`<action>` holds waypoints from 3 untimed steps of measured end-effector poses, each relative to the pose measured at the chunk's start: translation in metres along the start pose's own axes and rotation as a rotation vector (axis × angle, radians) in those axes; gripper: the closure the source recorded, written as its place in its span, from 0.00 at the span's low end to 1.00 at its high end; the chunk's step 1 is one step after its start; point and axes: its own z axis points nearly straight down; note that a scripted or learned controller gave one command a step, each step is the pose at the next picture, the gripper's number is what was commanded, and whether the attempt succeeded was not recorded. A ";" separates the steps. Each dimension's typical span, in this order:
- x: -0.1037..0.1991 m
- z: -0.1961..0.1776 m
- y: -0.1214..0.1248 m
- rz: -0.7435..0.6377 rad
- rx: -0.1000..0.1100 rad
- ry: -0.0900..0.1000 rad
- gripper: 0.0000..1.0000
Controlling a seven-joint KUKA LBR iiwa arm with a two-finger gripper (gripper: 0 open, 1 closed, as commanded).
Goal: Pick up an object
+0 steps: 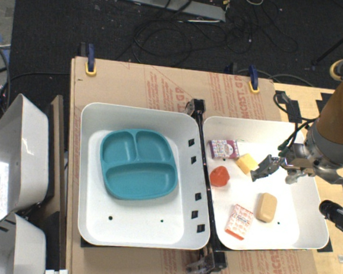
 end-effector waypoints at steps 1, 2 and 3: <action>0.000 -0.005 0.002 -0.002 -0.010 -0.001 0.00; 0.004 0.042 0.010 0.000 -0.006 -0.001 0.00; 0.000 0.087 0.011 0.001 -0.006 -0.001 0.00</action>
